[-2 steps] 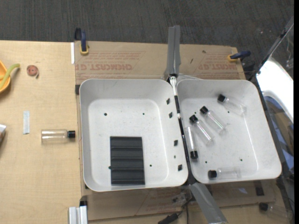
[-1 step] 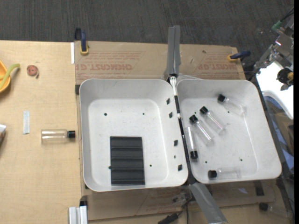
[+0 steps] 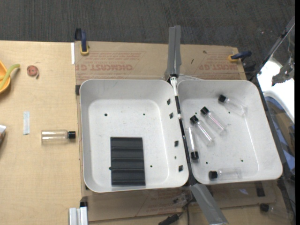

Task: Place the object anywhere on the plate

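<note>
Left bin [image 3: 89, 125] at frame centre holds a black ribbed plate [image 3: 127, 161]; right bin [image 3: 262, 139] holds five clear black-capped vials [image 3: 201, 128], all apart from the plate.

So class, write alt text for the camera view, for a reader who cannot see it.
Two white bins sit side by side on a bench: the left bin holds a black ribbed plate, the right bin five clear black-capped vials. Another vial lies outside on the bench.
</note>
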`<state>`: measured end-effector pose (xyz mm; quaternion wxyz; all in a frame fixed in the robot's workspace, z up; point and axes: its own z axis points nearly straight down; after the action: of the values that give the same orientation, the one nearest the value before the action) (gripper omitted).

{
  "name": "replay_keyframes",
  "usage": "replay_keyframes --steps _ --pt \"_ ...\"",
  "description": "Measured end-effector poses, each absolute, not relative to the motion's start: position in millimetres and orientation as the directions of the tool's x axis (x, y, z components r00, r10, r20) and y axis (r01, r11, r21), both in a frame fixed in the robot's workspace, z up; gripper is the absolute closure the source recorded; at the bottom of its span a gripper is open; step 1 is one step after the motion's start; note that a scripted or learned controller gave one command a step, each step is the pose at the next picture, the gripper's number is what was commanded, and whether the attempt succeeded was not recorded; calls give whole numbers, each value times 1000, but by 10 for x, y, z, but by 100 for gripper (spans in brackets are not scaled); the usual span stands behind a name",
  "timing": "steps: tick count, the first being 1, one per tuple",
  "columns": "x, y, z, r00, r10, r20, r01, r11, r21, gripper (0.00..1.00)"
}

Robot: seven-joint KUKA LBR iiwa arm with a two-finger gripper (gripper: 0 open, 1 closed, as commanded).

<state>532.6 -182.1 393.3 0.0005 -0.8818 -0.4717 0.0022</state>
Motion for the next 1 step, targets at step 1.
replay_keyframes --steps 1 --pt "6059 -713 3340 501 865 -3 865 -501 -4 0"
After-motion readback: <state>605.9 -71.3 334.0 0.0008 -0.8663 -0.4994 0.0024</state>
